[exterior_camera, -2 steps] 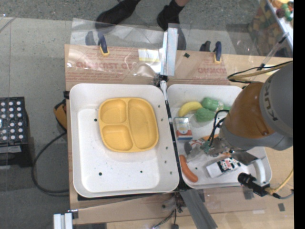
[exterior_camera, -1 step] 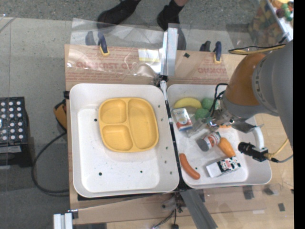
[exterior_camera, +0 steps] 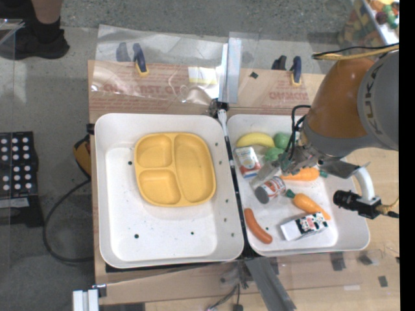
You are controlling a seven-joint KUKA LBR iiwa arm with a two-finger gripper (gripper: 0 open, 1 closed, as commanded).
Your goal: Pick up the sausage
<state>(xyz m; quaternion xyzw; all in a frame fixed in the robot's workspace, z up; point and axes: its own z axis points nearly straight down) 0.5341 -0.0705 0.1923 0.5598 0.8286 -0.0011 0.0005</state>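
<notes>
Camera view: the gripper (exterior_camera: 267, 173) hangs low in the right bin (exterior_camera: 350, 241) among small packages and a jar (exterior_camera: 273, 187) whose labels are too blurred to read; whether it is parted or closed cannot be told. The sausage (exterior_camera: 257, 225) lies free near the bin's front-left corner. "KUKA" on the arm (exterior_camera: 363, 102) is cut off by the frame edge.

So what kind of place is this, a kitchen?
More likely a robot lab or workshop: a grey and orange arm reaches over two white bins, and the sausage and carrot look like toy food.
</notes>
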